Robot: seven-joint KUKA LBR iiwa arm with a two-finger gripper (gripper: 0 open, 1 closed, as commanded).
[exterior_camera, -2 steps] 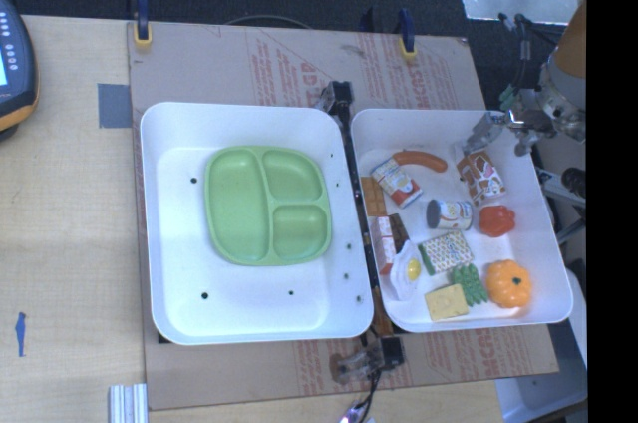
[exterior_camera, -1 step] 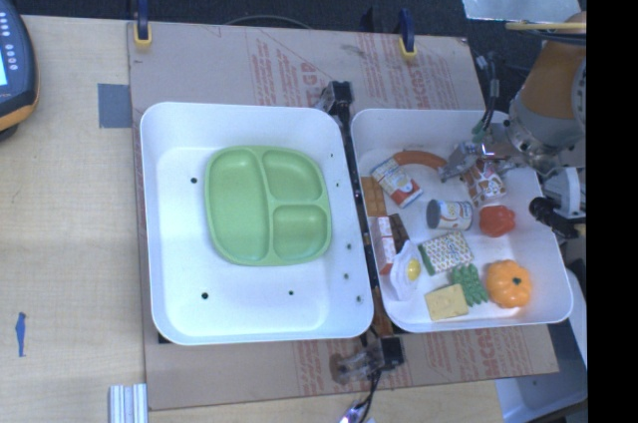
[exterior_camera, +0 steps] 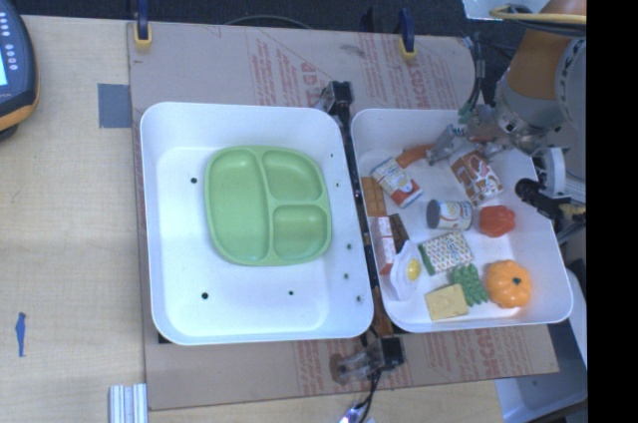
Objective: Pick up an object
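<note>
The right bin (exterior_camera: 558,306) holds several toy foods: an orange carrot (exterior_camera: 414,155), a small carton (exterior_camera: 396,180), a brown packet (exterior_camera: 477,177), a little can (exterior_camera: 451,213), a red tomato (exterior_camera: 497,220), an orange pumpkin (exterior_camera: 507,282), a yellow cheese wedge (exterior_camera: 446,302) and a green checked packet (exterior_camera: 446,251). My gripper (exterior_camera: 461,132) is low over the far part of this bin, between the carrot's right end and the brown packet. I see nothing lifted in it.
The left bin (exterior_camera: 169,301) holds a green divided plate (exterior_camera: 267,205). Both bins sit on cardboard (exterior_camera: 249,62) held by blue clamps (exterior_camera: 142,17). A handheld pendant (exterior_camera: 12,62) lies at the left edge of the bench. The arm's body (exterior_camera: 543,62) fills the upper right.
</note>
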